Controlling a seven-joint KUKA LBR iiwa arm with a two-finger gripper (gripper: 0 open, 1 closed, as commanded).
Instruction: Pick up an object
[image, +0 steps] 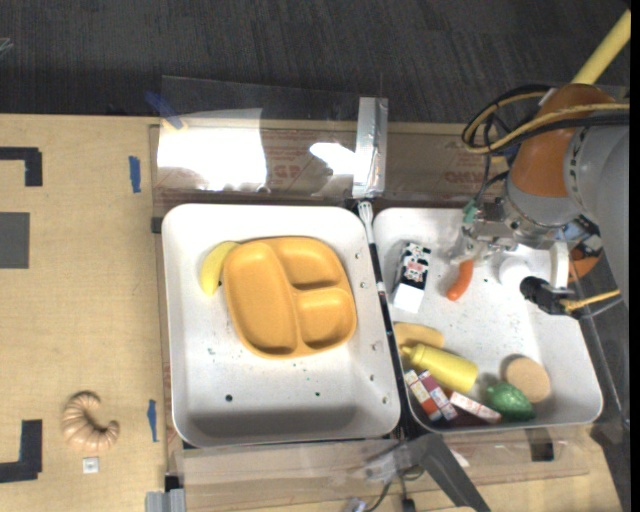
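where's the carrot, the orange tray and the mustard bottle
carrot (458, 282), camera view, middle of its orange body
orange tray (288, 294), camera view, ridge between compartments
mustard bottle (445, 366), camera view, middle of its yellow body

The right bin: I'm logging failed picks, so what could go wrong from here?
The end effector hovers at the back of the right bin just above the orange carrot, which lies loose and slanted; it may roll away. The milk carton lies close beside it and could get nudged. The bin's back wall is near, leaving little room.
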